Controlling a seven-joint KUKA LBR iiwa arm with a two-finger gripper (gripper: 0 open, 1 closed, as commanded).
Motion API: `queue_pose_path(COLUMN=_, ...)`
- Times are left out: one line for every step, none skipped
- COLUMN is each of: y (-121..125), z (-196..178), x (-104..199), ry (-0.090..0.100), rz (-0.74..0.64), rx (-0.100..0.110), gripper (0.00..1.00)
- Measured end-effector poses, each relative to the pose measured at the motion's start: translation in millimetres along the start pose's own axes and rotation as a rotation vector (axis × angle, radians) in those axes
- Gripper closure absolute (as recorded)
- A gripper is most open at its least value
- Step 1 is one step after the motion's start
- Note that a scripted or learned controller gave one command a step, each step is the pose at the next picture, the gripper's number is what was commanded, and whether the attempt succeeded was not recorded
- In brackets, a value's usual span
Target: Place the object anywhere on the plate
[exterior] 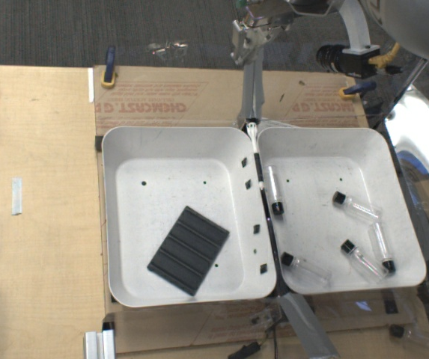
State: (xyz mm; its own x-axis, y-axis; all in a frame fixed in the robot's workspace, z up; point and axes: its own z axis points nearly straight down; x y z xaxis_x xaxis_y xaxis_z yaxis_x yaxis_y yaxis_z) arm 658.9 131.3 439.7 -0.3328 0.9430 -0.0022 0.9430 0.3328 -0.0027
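Currently the gripper (245,40) is seen at the upper middle of the frame, above the bins; whether it is spread or closed cannot be told. 5 clear tubes (355,259) are scattered in the right bin (401,170), down and right. The dark ribbed plate (189,250) lies diagonally in the left bin (109,200).

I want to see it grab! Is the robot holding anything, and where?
Nothing shows in the tool, up above the bins. The tubes lie in the right bin.
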Motion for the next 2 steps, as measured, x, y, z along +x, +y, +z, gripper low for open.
queue_pose_path(y=16, z=-1, x=41, ry=0.0, rz=-0.432, rx=-0.003, gripper=1.0)
queue_pose_path(y=-37, z=-2, x=-5, ry=-0.001, rz=-0.756, rx=-0.003, gripper=1.0)
